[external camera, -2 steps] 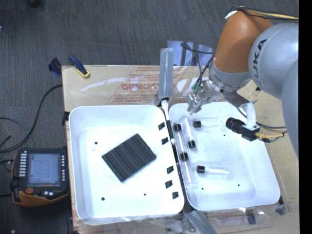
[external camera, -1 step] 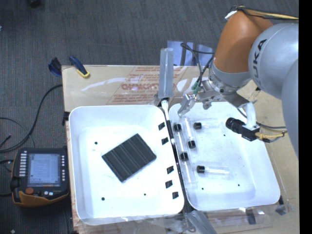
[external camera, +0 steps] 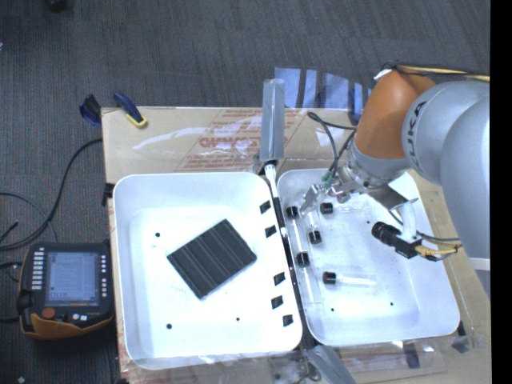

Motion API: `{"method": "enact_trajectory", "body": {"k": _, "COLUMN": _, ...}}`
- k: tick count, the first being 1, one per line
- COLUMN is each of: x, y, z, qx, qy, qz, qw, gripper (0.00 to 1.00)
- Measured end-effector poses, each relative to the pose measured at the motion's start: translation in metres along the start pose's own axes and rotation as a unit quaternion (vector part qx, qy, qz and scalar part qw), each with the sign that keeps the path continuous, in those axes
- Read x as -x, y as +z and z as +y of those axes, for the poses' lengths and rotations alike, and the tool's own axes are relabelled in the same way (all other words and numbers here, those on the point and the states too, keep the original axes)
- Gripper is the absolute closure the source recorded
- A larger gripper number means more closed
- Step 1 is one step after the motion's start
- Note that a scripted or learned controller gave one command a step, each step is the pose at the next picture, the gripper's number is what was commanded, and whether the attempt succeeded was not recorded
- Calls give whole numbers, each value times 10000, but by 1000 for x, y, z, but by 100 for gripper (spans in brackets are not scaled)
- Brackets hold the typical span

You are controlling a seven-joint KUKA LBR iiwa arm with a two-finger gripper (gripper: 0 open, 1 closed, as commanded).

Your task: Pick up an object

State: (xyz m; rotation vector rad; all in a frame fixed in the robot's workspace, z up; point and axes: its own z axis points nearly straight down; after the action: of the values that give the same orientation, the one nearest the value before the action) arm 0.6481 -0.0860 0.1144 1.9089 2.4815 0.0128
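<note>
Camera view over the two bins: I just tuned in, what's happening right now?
The grey KUKA arm with the orange band is reaching into the right white bin, its gripper low near the bin's back left corner. Several small clear tubes with black caps lie scattered there; none can be seen between its fingers. The left white bin holds a flat dark ribbed rectangular pad, untouched.

worktop (external camera: 192, 138): brown board surface | left white bin (external camera: 132, 214) lay along its left and front edges | right white bin (external camera: 432, 310) sat beside it, toward the right edge | blue clamp (external camera: 126, 109) gripped the far-left corner
</note>
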Motion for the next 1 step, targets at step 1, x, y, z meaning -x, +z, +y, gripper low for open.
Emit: {"method": "enact_trajectory", "body": {"k": 1, "x": -1, "y": 11, "z": -24, "qx": 84, "qy": 37, "qz": -54, "qw": 9999, "gripper": 0}}
